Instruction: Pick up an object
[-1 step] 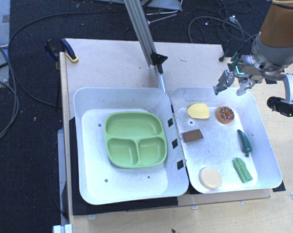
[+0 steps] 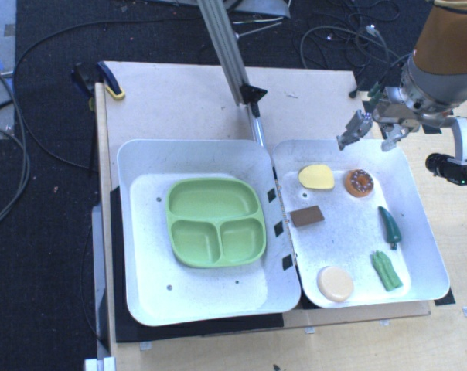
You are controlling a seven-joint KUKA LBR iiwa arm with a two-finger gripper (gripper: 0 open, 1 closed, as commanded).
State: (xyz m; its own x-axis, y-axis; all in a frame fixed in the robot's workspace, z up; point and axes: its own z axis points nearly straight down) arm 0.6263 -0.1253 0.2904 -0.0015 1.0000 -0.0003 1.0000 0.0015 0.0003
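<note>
The gripper point(image 2: 370, 134) hangs over the back edge of the right bin point(image 2: 427, 242), at about one o'clock in the view, with its two fingers spread apart and nothing between them. Just below it, toward six o'clock, a round brown doughnut point(image 2: 359, 182) lies in the bin, with a yellow piece point(image 2: 317, 177) beside it at nine o'clock. From the doughnut, a brown block point(image 2: 307, 216) sits at seven o'clock, near the bin's left wall. A dark green pepper point(image 2: 390, 227) lies at five o'clock from the doughnut, and a lighter green vegetable point(image 2: 386, 270) lies just past it, nearer the front. A pale round bun point(image 2: 335, 284) rests at the front of the bin. In the left bin point(image 2: 141, 284), at nine o'clock, sits a green divided tray point(image 2: 216, 222).
</note>
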